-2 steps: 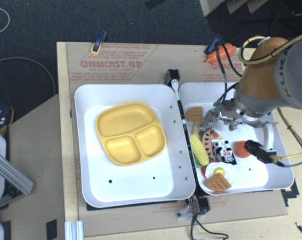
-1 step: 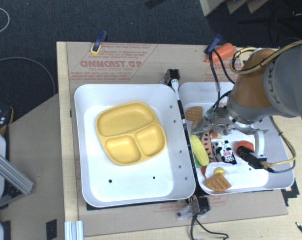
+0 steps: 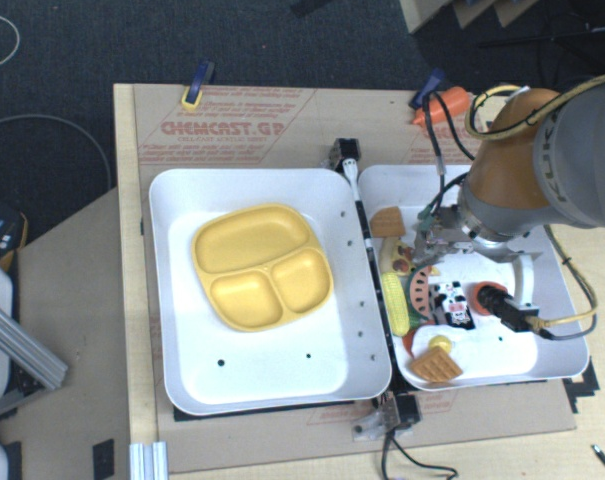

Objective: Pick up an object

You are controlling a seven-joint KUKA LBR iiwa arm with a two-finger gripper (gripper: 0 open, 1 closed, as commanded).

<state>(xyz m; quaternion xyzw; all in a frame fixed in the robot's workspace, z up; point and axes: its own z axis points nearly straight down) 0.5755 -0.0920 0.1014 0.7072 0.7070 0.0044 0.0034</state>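
Observation:
The right bin holds several small toy foods. Among them are a brown bread-like piece, a yellow-green corn cob, a round brown and red slice and a white, black and red item. A red piece and an orange waffle-like piece also lie there. My gripper hangs low over the left part of this bin, just above the round slice and to the right of the bread-like piece. The grey wrist and orange band hide the bin's back right area.
A yellow three-compartment plate lies in the left bin. A black divider rail runs between the bins. An orange object and a yellow clamp sit at the bench's back edge. Cables trail from the wrist over the right bin.

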